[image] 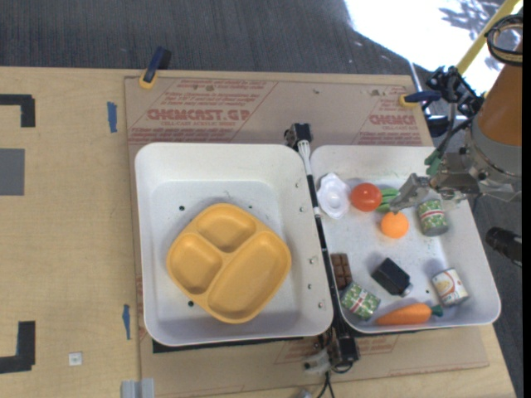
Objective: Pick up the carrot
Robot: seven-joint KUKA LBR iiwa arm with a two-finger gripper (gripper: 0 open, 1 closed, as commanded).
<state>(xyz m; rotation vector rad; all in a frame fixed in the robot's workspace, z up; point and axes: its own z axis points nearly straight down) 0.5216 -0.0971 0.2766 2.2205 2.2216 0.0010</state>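
Right bin (489,293): shallow white plastic tray with rounded corners, crowded with small goods. Left bin (158,189): same make, touching the right bin along a black hinge strip. It carries one yellow plate (229,261), smooth, three compartments, with white floor showing all round it.

Carrot (404,314): orange, tapered, with a small green top. Lies at the 6 o'clock edge of the right bin, against the near wall. Long axis runs roughly 3 to 9 o'clock, slightly tilted; thick green end toward 3, narrow tip toward 9. Room is tight: wall on the near side, a green-and-white patterned can (360,301) just off its tip at 9 o'clock, a white-labelled can (449,286) near its green end. A strip of bare floor lies on its 12 o'clock side, below a black block (391,277).

Other contents, toward 12 o'clock in the bin: white glossy piece (333,196), red tomato (364,196), orange ball (394,225), green-labelled can (432,217), brown chocolate bar (340,265) by the hinge.

Gripper (412,192): grey metal, reaching in from 3 o'clock, over the bin's 12 o'clock half between the tomato and the green-labelled can, well apart from the carrot. Whether it is released or clenched cannot be told.

Bench (66,222): flat tan cardboard sheet with red print and blue clamps.
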